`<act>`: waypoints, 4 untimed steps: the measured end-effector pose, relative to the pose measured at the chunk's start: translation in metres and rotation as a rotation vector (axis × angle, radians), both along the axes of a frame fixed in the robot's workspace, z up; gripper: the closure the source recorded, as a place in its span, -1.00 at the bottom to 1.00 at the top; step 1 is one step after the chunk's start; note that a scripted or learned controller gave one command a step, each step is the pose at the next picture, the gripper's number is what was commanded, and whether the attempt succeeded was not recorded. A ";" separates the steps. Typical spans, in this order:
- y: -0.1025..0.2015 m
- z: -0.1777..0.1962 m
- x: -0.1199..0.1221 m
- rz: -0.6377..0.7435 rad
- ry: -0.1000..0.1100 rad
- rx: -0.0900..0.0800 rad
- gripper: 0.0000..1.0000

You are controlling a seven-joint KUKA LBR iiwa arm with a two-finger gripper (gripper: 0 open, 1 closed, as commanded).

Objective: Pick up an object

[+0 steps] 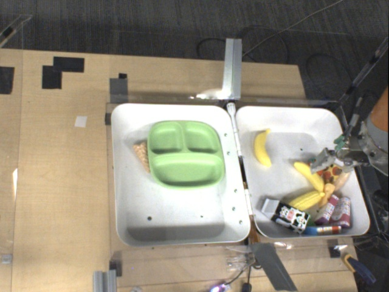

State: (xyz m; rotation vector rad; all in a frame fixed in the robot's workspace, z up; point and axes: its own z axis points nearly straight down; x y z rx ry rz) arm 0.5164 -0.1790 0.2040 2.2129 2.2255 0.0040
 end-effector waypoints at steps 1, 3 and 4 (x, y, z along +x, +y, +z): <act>-0.005 -0.113 0.065 0.037 -0.012 -0.004 -1.00; 0.083 -0.114 0.133 0.264 -0.008 -0.004 -1.00; 0.083 -0.114 0.146 0.282 0.006 -0.007 -1.00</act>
